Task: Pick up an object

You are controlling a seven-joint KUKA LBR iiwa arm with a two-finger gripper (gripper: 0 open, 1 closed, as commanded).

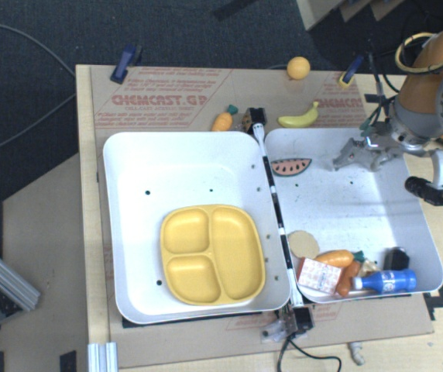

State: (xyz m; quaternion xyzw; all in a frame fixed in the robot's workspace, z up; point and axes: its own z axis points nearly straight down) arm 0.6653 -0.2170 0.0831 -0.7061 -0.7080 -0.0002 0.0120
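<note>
White right bin (407, 208): the hand (358, 155) hangs open and empty, far from the toys; it could grab nothing.

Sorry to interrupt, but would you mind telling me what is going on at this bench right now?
The arm reaches in from the right, its tool low over the far end of the right bin with nothing between its fingers. The nearest item is a watermelon slice; a blue bottle and other items crowd that bin's near end. The left bin holds a yellow divided plate. Nothing is picked up yet.
</note>
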